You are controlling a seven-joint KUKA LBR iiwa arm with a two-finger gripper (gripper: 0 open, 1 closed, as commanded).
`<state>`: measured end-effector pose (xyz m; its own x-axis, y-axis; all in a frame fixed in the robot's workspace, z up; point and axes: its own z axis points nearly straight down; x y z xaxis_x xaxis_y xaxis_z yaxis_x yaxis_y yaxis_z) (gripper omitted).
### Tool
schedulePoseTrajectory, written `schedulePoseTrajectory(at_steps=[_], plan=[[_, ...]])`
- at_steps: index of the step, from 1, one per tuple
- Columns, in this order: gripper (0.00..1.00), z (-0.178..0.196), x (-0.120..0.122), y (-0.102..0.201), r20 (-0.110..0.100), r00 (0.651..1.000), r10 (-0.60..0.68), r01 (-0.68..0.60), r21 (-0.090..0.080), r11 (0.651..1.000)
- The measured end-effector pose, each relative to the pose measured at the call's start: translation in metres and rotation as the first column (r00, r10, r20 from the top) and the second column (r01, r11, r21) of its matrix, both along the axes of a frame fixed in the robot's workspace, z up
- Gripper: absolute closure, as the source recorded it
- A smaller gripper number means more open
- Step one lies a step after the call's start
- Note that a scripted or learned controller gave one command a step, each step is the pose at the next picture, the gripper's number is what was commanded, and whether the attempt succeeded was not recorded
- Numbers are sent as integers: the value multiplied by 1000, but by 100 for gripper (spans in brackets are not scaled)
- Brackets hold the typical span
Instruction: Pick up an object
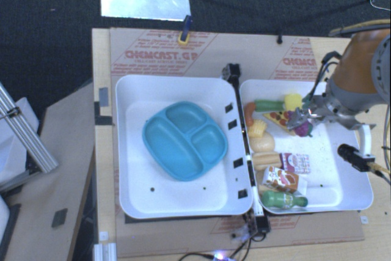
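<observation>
Cardboard covers the surface (159, 49) beneath two white bins. Nearest in the right bin (351, 195) lie a green bottle (283, 199), then packets (288, 172), bread (263, 143) and corn (257, 128). Farther back, the end effector (303, 119) touches a purple toy (303, 128); its opening can't be judged. A blue plate (184, 140) fills the left bin (131, 150).

Two white bins (131, 150): left bin holds one blue divided plate (184, 140); the right bin (351, 189), beside it, holds roughly nine toy food items (278, 150), one a green bottle (283, 199).
</observation>
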<state>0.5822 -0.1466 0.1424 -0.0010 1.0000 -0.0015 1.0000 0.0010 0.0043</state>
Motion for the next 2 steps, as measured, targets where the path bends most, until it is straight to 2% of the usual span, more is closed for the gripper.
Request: schedulePoseTrajectory(at_steps=[1,2], plan=[[100,51,10,6,1,1000,4,-4,0,1000],[100,83,12,6,-1,1000,3,-3,1,1000]])
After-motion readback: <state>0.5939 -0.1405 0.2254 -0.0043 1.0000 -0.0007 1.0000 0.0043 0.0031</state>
